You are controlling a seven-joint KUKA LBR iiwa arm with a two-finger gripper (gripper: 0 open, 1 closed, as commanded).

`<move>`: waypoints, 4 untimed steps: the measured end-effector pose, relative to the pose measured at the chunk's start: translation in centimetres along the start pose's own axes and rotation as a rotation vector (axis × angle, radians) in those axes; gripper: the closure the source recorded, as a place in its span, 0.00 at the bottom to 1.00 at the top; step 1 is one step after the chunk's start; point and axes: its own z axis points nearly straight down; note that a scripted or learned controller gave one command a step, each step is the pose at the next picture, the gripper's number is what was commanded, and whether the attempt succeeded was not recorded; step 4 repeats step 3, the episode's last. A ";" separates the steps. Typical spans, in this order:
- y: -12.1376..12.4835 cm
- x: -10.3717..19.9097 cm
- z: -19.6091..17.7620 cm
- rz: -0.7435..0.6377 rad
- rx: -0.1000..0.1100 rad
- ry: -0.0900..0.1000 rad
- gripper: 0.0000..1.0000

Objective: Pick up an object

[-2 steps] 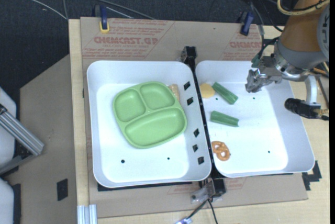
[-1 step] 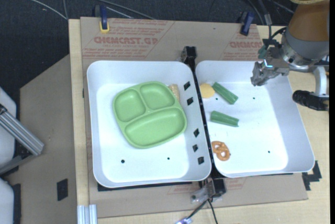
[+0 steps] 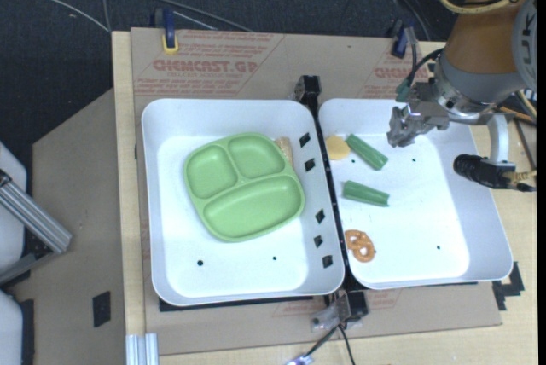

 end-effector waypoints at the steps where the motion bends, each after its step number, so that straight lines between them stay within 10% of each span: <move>1: -0.2 5.9 0.5 -0.002 0.000 0.000 1.00; 3: -1.6 16.1 -0.2 -0.001 0.001 0.000 1.00; 4: -1.6 16.1 -0.2 -0.001 0.001 0.000 1.00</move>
